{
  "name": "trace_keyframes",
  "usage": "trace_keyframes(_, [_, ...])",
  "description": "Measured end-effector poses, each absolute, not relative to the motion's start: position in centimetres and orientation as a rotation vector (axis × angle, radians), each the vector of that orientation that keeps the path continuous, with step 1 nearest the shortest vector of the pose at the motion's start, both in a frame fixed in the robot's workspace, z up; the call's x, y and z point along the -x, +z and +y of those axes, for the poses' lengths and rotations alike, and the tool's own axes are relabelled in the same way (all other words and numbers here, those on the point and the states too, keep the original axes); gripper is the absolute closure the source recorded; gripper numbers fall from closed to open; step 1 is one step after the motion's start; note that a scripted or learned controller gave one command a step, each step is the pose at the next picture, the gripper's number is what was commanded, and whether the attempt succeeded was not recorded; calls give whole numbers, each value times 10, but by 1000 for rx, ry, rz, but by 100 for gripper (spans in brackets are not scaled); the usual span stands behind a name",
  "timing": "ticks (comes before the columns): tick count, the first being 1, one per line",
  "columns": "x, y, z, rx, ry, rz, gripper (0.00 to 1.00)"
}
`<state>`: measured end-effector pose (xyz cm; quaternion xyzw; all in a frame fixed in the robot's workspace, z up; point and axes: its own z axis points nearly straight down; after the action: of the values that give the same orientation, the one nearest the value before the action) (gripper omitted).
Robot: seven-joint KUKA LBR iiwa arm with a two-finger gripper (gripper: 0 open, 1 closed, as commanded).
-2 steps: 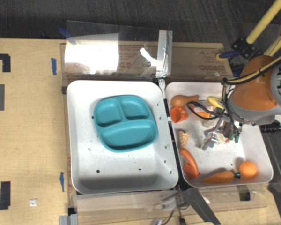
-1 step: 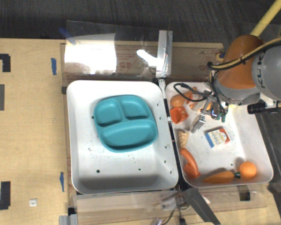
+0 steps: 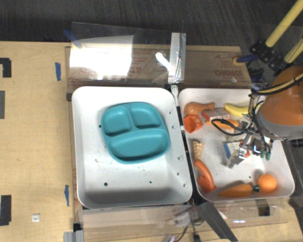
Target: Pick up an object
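Observation:
The right bin point(image 3: 288, 185) holds several toy foods. Along its back are a yellow banana point(image 3: 236, 108), an orange drumstick-shaped piece point(image 3: 198, 107) and a red-orange piece point(image 3: 193, 123). A small beige piece point(image 3: 197, 148) and a red-orange sausage shape point(image 3: 204, 176) lie by the left wall. Along the front are a carrot point(image 3: 237, 190) and an orange ball point(image 3: 267, 182). My gripper point(image 3: 237, 155) hangs low over the bin's middle, with bare white floor under it, apart from the foods. Cables and the wrist hide its tips.
The left bin point(image 3: 91, 175) carries a teal divided plate point(image 3: 135, 131). A ridge where the bin walls meet point(image 3: 184, 150) separates the two bins. The grey and orange arm point(image 3: 288, 107) covers the right bin's back right corner. Yellow poles point(image 3: 288, 16) stand behind.

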<state>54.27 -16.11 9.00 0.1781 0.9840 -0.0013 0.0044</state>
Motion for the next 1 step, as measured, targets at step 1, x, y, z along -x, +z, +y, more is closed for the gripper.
trace_keyframes(1, [-604,89,-160,-517,-1,3092,0])
